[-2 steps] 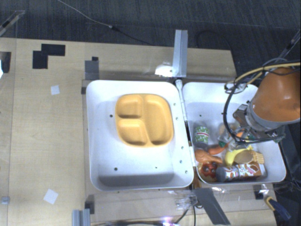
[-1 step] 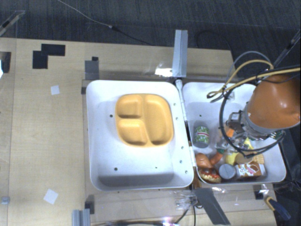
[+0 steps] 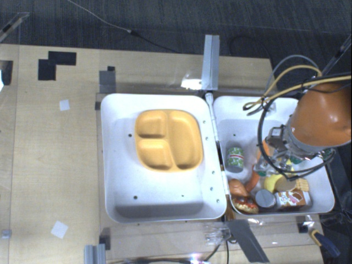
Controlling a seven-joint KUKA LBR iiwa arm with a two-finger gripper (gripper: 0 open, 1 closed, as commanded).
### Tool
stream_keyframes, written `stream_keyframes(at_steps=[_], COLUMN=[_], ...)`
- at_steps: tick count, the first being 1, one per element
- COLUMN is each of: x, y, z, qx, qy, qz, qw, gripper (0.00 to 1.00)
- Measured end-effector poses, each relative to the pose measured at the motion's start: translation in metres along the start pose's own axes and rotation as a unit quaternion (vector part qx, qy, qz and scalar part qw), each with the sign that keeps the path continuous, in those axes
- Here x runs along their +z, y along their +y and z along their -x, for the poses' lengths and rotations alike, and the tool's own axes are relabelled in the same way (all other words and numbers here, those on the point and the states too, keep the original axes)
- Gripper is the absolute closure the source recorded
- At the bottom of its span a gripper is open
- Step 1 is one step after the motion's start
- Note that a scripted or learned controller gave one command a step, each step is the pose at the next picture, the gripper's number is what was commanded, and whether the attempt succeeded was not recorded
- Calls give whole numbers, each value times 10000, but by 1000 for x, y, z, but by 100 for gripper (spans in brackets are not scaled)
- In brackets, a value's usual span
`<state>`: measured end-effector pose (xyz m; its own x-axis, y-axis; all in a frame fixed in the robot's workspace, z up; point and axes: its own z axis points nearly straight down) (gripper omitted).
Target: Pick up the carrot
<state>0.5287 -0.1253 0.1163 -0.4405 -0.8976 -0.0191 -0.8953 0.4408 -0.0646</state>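
The carrot (image 3: 253, 180), a short orange piece, lies tilted in the right bin (image 3: 236, 114) among other food items, near the bin's front. My gripper (image 3: 276, 159) hangs low over the bin just right of and behind the carrot, under the grey wrist and orange band (image 3: 324, 111). Cables and the wrist cover much of the gripper. A further orange patch (image 3: 258, 155) shows by the gripper's left side, and I cannot tell what it belongs to.
Around the carrot lie a green-labelled can (image 3: 235, 157), a brown bun (image 3: 237, 187), a red-topped item (image 3: 246, 205), a grey-lidded can (image 3: 265, 198), a yellow fruit (image 3: 271, 182) and a snack box (image 3: 292, 197). The left bin (image 3: 118, 164) holds a yellow divided plate (image 3: 168, 139).
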Motion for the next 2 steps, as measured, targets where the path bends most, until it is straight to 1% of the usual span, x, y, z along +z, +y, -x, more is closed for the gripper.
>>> stream_keyframes(at_steps=[1, 2], x=[0, 24], y=[0, -12], z=[0, 31], qx=[0, 368], qy=[-4, 142], qz=[1, 192], qw=[10000, 9990], gripper=[0, 0])
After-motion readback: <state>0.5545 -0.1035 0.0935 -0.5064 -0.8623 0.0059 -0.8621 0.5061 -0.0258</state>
